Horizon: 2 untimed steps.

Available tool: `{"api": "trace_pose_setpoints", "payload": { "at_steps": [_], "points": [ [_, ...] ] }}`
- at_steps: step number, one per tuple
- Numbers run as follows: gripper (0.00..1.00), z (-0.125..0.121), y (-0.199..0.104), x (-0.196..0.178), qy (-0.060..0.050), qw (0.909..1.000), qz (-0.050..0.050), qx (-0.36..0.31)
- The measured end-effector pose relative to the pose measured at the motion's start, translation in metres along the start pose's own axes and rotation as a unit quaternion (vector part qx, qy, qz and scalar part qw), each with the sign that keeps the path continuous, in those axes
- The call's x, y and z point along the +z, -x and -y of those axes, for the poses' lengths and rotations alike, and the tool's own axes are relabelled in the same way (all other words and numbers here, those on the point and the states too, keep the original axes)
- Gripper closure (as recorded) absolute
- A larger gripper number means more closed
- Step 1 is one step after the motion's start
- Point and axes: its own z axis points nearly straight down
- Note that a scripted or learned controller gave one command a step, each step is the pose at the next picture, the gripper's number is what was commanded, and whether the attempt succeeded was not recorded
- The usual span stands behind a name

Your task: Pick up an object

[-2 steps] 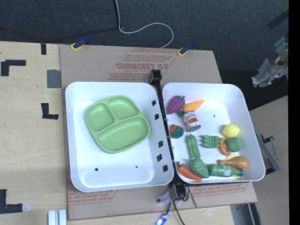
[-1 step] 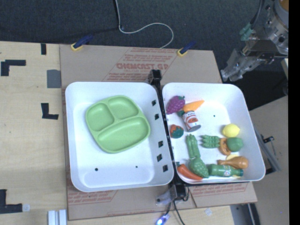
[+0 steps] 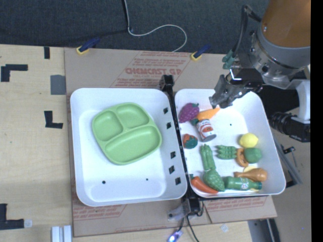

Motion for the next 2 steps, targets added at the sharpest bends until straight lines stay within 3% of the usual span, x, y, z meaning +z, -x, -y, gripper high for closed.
{"api": "trace_pose_setpoints", "payload": {
  "at_steps": [1, 2],
  "points": [
    [1.00, -0.001, -0.013, -0.067, 0.006, 1.0000, 0.000, 0.003],
    [1.00, 0.000, 0.037, 0.043, -0.004, 1.0000, 0.001, 0.006]
  ]
}}
